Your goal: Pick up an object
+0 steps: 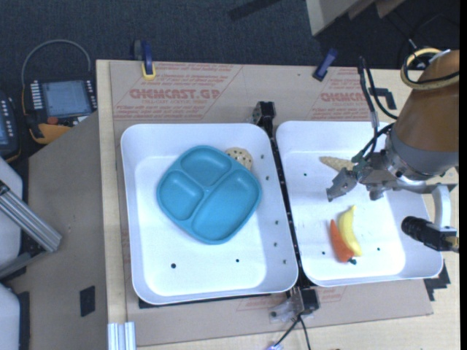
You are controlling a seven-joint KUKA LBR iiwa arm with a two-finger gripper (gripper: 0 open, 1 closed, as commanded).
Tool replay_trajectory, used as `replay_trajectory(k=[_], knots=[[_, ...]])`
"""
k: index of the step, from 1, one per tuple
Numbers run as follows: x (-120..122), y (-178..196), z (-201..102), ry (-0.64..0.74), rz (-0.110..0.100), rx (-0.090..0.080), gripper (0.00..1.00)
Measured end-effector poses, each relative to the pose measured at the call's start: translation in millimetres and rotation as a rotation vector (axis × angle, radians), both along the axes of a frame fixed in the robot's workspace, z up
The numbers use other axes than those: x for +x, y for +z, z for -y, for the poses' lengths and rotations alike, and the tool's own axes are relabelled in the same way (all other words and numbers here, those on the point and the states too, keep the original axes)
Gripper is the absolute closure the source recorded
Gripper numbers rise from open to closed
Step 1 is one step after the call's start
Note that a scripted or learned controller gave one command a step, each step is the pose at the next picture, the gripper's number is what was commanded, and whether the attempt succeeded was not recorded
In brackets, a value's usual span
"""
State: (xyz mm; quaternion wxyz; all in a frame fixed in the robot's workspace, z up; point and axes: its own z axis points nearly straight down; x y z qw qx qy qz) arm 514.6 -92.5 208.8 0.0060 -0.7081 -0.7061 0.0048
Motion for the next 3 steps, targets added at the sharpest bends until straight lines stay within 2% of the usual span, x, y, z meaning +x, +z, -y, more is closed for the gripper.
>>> replay_trajectory(k=[1, 2, 3], knots=[[3, 7, 0, 0.003, 0.015, -0.001, 0.0], [-3, -52, 5, 0.002, 0.01, 0.0, 0.0], [-12, -99, 8, 0.001, 0.017, -0.004, 0.0]])
